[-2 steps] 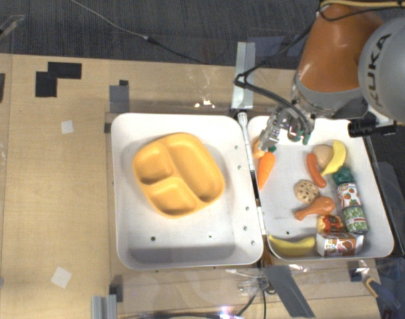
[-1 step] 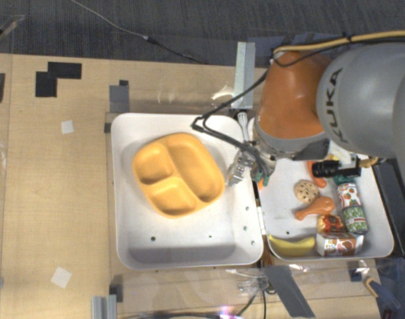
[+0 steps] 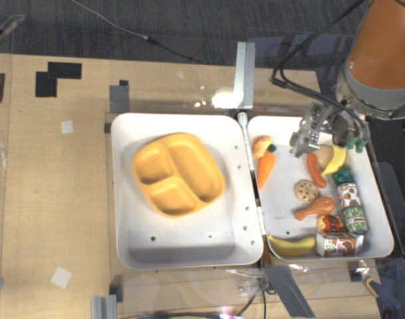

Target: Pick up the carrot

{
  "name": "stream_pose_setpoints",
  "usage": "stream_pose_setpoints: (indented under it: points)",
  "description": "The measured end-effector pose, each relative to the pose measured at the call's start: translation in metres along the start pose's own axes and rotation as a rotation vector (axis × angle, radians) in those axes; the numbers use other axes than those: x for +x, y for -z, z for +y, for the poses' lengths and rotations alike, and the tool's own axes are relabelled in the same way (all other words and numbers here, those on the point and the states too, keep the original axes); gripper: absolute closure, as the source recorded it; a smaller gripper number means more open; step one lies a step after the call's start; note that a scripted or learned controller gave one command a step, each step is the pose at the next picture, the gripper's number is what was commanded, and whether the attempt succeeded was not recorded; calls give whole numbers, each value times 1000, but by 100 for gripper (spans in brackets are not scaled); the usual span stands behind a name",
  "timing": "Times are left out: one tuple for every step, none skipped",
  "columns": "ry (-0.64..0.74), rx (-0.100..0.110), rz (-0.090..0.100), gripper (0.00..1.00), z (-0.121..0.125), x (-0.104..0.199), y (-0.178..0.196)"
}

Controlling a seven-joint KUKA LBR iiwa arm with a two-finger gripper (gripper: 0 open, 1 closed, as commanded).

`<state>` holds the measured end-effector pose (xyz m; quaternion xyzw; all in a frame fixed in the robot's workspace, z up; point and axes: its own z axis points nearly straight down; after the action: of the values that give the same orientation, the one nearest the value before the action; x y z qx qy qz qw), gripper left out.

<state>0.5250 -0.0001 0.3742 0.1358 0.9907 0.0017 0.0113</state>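
The carrot [image 3: 265, 169], orange with a green top, lies near the left wall of the right bin [image 3: 282, 221], its tip pointing toward the front. My gripper [image 3: 313, 137] hangs over the back of that bin, to the right of the carrot and a little behind it, apart from it. Nothing of the carrot is between the gripper's parts.
A pale orange fruit [image 3: 259, 143] touches the carrot's green top. A sausage [image 3: 314, 169], a banana [image 3: 335, 159], a cookie [image 3: 306, 191], a drumstick [image 3: 315, 209], cans [image 3: 352, 208] and a second banana [image 3: 292, 245] crowd the right bin. A yellow divided plate [image 3: 179, 173] sits in the left bin [image 3: 189, 248].
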Motion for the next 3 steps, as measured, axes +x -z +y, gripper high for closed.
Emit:
stream_pose_setpoints:
  points:
    - [530, -2, 18, 100, 28, -1, -139]
    - [422, 1, 5, 100, -2, -37, -45]
    - [423, 1, 21, 100, -31, -83, -120]
